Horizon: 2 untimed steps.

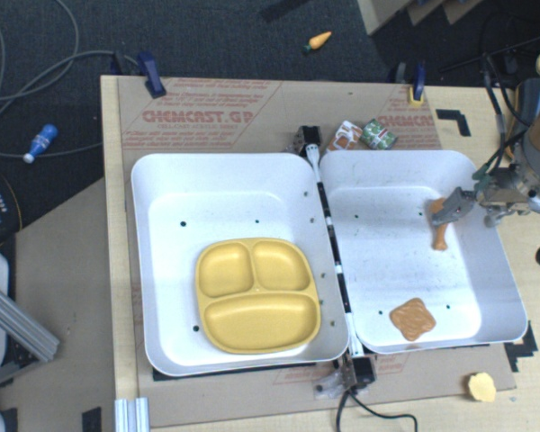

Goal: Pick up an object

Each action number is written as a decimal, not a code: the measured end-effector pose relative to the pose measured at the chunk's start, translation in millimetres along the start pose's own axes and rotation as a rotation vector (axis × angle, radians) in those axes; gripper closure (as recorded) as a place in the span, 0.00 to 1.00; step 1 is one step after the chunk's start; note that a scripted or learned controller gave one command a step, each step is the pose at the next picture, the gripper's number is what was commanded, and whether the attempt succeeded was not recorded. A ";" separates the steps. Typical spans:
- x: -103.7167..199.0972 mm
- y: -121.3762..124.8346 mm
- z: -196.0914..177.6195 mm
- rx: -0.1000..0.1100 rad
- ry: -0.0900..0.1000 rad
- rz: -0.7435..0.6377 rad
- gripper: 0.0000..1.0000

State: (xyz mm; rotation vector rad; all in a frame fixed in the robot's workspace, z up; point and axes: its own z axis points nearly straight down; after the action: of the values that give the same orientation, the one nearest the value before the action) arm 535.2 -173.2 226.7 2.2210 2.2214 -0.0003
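Looking down from the camera view, we see the gripper [452, 207] reaching into the right bin [486, 268] from the right, its tip at the upper end of a small orange-brown stick-shaped piece [441, 232]. Whether it pinches that piece we cannot tell; the tip is too small and blurred. To lift well, we would centre on the piece and rise straight. A tan waffle-like piece [413, 318] lies well apart, near the front wall. Open floor surrounds both. The left bin [162, 196] bears a yellow divided plate [256, 293].
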 end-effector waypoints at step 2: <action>-21.2 37.0 146.4 0.008 0.005 -0.003 0.00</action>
State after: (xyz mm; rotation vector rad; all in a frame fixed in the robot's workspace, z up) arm 572.3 -194.5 80.3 2.2237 2.2312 -0.0032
